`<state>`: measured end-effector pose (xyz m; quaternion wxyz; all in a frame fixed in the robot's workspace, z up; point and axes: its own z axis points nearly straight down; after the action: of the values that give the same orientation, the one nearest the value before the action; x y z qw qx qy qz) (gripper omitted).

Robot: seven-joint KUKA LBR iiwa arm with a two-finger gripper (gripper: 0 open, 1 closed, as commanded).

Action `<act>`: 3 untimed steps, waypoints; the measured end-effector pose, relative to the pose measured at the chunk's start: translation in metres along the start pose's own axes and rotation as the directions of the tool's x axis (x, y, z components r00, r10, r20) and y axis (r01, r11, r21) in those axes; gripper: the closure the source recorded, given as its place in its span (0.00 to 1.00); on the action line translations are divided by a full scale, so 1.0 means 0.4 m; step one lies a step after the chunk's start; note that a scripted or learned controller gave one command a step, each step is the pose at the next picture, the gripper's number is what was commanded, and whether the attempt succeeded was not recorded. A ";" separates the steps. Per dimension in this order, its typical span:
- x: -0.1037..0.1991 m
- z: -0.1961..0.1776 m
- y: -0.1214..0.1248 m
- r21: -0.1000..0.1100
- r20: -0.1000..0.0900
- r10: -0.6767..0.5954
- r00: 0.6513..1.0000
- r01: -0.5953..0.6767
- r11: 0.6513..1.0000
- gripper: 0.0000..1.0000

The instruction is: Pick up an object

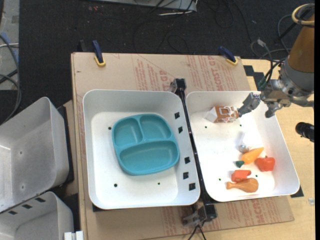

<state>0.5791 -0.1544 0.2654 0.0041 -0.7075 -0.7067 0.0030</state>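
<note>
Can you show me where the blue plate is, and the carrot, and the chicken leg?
blue plate (pixel 145 144): camera view, left bin, on its big bottom section.
carrot (pixel 252 154): camera view, right bin, on the orange body.
chicken leg (pixel 244 185): camera view, right bin, on the fat end.

A: Any legible print on the bench?
B: Red lettering runs across the cardboard sheet (pixel 150 71) beneath the bins, seen upside down and too blurred to read.
A: And the small carton (pixel 226 113)?
B: Its markings are unreadable.
</note>
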 end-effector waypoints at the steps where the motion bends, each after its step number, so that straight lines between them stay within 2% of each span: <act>1: 0.001 -0.014 0.005 -0.010 0.002 -0.002 1.000 0.002 1.000 0.00; 3: -0.021 0.296 0.004 -0.005 0.001 0.002 1.000 -0.002 1.000 0.00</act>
<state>0.5795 -0.1625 0.1470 0.0022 -0.7081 -0.7061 0.0016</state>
